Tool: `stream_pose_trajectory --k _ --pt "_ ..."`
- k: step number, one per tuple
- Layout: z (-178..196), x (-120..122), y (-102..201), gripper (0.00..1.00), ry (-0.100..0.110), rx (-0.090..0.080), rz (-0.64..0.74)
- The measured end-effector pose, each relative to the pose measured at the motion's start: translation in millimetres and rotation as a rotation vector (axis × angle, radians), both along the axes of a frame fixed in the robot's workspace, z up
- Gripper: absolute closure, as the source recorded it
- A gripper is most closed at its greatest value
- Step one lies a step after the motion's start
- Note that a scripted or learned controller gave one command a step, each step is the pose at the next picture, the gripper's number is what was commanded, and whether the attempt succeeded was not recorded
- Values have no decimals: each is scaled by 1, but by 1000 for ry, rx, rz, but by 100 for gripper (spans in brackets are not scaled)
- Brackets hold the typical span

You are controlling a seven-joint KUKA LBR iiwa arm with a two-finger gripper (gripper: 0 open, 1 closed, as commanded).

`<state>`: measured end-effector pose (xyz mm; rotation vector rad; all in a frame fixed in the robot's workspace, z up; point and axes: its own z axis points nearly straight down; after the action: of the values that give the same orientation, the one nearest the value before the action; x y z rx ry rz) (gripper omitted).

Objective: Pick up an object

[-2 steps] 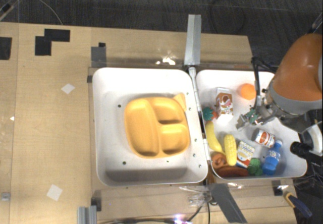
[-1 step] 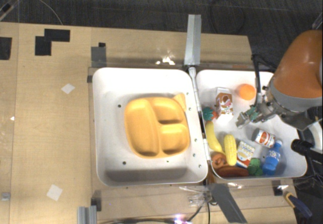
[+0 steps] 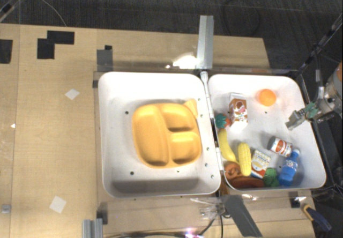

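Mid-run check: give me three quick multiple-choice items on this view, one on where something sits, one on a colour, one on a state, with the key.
1. Where does the yellow divided tray lie?
A. In the left bin
B. In the right bin
C. On the bare bench

2. What colour is the ball near the far side of the right bin?
A. Green
B. Orange
C. Blue

3. How does the gripper stand?
A. Clamped on the ball
B. Down among the corn cob and banana
C. Over the right bin's right side, apart from the items

Key:
1 A: the tray fills the middle of the left bin.
2 B: the ball is plainly orange against the white floor.
3 C: the gripper hangs over bare white floor, with the ball to its far left and the red can nearer the camera, nothing between its fingers.
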<state>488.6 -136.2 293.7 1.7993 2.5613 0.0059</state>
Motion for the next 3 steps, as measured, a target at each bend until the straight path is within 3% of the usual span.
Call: stream_pose_trajectory --k 1,2,3 --pt "39 16 6 100 3 -2 269" --pt "-72 -3 -46 100 16 2 208" --pt "-86 0 -70 100 7 -1 291"
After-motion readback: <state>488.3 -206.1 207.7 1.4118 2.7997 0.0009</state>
